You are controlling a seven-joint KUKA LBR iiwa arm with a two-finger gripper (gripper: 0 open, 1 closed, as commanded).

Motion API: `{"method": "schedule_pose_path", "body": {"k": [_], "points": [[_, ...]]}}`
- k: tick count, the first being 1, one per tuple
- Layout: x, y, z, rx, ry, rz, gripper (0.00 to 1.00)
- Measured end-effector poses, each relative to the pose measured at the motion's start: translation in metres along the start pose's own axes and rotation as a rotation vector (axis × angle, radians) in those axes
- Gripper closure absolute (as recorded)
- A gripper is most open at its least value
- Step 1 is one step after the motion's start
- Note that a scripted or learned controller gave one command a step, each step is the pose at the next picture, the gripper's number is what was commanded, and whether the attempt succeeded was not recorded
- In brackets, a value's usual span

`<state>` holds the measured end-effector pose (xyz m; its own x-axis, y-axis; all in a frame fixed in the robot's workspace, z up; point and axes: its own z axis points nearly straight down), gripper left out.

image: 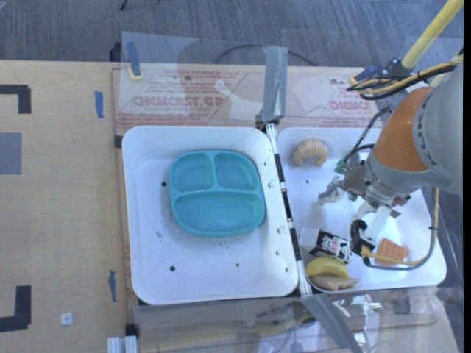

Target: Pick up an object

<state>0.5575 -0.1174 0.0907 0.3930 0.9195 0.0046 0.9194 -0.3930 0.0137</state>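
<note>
My gripper (331, 192) hangs over the middle of the right bin (427, 274), at the end of the grey arm with the orange band that comes in from the right. Nothing shows in its grasp. A tan croissant (310, 152) lies at the bin's far left, apart from the gripper. Toward the near edge lie a small black-and-white box (333, 245), a yellow banana (327, 268) resting on a pale tan piece (340, 284), and an orange flat item (391, 252) to the right.
The left bin (147, 271) holds a teal divided plate (217, 192). A raised divider (283, 197) runs between the bins. Bare white floor shows in the right bin around the gripper.
</note>
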Motion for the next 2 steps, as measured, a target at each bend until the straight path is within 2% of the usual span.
{"method": "schedule_pose_path", "body": {"k": [1,2], "points": [[-0.042,-0.051,-0.001,0.0,-0.002,-0.009,0.0],[-0.016,0.023,0.001,0.001,-0.005,-0.237,0.0]]}}
